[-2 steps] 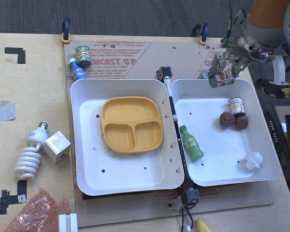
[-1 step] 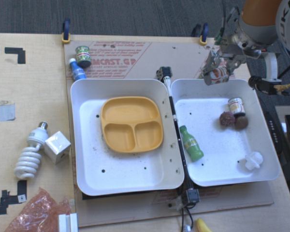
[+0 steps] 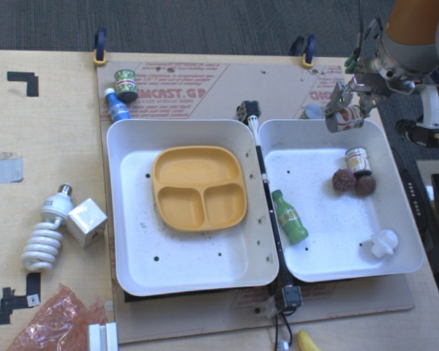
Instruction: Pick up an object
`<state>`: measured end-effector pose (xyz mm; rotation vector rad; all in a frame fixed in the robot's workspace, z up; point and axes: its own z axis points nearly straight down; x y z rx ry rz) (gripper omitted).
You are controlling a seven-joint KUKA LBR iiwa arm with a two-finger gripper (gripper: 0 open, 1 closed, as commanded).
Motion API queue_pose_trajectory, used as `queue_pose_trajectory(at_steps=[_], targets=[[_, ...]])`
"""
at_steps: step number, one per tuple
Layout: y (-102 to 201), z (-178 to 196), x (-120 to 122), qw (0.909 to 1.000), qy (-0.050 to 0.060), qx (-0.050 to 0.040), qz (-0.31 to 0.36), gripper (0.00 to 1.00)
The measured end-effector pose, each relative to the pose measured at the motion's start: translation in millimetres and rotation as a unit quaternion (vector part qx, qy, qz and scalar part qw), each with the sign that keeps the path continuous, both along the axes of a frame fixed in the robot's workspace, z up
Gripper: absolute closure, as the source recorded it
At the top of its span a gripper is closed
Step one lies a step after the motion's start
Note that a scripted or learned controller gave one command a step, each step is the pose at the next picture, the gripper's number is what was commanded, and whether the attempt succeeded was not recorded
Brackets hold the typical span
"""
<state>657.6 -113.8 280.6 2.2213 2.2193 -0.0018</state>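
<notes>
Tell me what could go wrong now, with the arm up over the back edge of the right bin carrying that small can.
The gripper has a small silver can with red markings between its fingers, tilted, above the back rim of the right white bin. The hold looks off-centre, so the can might slip. If it drops here, it could strike the rim and bounce out onto the brown cardboard sheet, or land on the small labelled jar beneath.

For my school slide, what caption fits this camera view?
Robot gripper holds a small silver can above the right white bin; a divided yellow plastic tray sits in the left bin.
</notes>
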Motion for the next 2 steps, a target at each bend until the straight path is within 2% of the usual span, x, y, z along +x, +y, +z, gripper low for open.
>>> queue_pose_trajectory(at_steps=[1,2], targets=[[48.5,11.0,1.4,1.0,0.0,0.0005,0.001,1.0],[10.9,46.4,1.4,1.0,0.0,0.0002,0.0,1.0]])
